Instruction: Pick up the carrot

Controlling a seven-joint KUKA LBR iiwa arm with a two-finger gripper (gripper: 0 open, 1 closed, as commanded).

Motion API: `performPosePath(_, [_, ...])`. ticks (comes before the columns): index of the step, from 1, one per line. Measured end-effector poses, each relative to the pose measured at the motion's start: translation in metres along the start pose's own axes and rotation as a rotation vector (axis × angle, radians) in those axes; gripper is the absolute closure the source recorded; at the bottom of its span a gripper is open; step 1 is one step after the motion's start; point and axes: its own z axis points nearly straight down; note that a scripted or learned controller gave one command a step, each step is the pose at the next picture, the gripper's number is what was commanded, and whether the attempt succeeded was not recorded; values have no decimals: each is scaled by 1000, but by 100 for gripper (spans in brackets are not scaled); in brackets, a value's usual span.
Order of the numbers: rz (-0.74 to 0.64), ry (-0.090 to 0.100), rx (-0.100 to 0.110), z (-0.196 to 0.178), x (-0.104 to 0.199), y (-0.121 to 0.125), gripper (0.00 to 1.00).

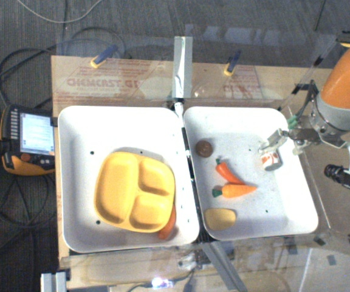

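While the gripper (271, 152) hangs over the right bin (296, 224), up and to the right of the carrots, nothing sits between its fingers; they look parted, the claw released, though the view is small and a red-and-white mark at the tips blurs their outline. Two carrots lie near the middle of that bin: one (234, 191) flat with its green top pointing left, and a second (226, 170) slanted just above it, their ends touching or nearly so. Either would seem to answer the task. Left and above the carrots sits a brown ball (204, 148); below and left of them, close to the bin's near wall, a pale potato (220, 218).

By my reading this is the approach step: the claw is near the carrots but apart from them, and no grasp has begun. The next move calls for travel down and left, toward the carrots, then a descent with the fingers set across one carrot's narrow width. Since the two lie so close, aiming at the free, thick end of the lower one should keep the fingers off its neighbour.
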Motion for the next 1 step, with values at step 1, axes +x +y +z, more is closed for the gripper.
performPosePath(1, [-291, -4, -7, 106, 48, -40, 0])
